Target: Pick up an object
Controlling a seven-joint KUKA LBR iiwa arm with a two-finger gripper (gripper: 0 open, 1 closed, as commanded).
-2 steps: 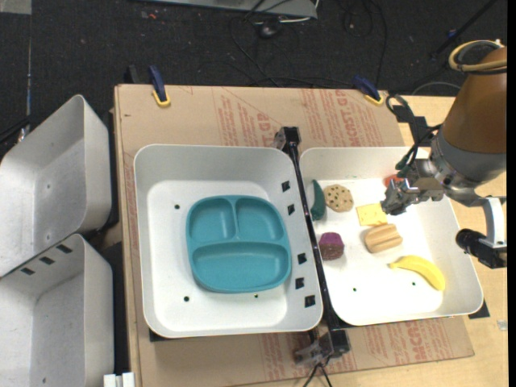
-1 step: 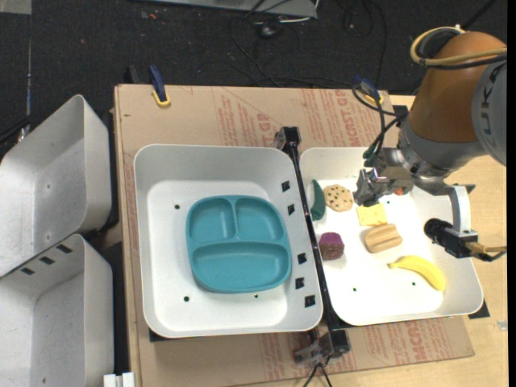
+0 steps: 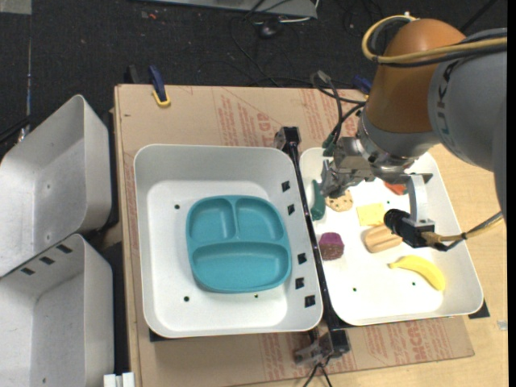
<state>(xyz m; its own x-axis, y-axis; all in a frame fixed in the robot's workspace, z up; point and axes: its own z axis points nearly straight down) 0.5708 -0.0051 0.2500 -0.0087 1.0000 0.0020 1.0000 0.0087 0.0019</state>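
My gripper [image 3: 334,185] hangs over the left part of the right bin [image 3: 459,297], just above a round brown cookie [image 3: 340,204]. A green item [image 3: 318,204] lies beside it against the bin's left wall. Nearby lie a yellow cheese square [image 3: 371,214], a tan bread piece [image 3: 377,239], a purple grape cluster [image 3: 331,246] and a yellow banana [image 3: 421,272]. A red-orange item [image 3: 395,188] peeks out from under the arm. The wrist hides what lies directly below the gripper.
The left bin [image 3: 153,176] holds a teal divided plate [image 3: 238,243]. A black divider with clips [image 3: 305,232] runs between the bins. A black cable fitting [image 3: 405,227] hangs off the arm over the right bin. White tubs [image 3: 48,184] stand at far left.
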